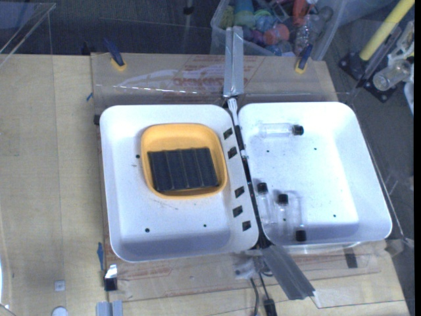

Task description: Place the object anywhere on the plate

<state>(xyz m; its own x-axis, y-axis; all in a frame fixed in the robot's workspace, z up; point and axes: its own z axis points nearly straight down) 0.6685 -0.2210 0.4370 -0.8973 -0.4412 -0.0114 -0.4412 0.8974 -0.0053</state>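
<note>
A pale wooden tabletop (46,176) carries two shallow white bins side by side, with a dark floor beyond its far edge. On that floor stands a clear plastic tub (279,12) full of colourful toys, and a yellow rod (388,18) leans at the upper right corner.

The left bin (118,229) holds a yellow plate (158,137) with rounded corners, lying flat near the bin's middle. A dark ribbed block (183,168) lies on the plate, covering most of its floor and reaching toward its near edge.

The right bin (342,176) holds several clear plastic tubes with black caps. One tube (279,130) lies near the far edge, its cap pointing right. A cluster of tubes (279,209) sits against the near left side of that bin, just beside the divider (240,170) between the two bins; how many there are I cannot tell.

Two blue clamps (117,59) grip the far edge of the tabletop. The state of the gripper cannot be told.
</note>
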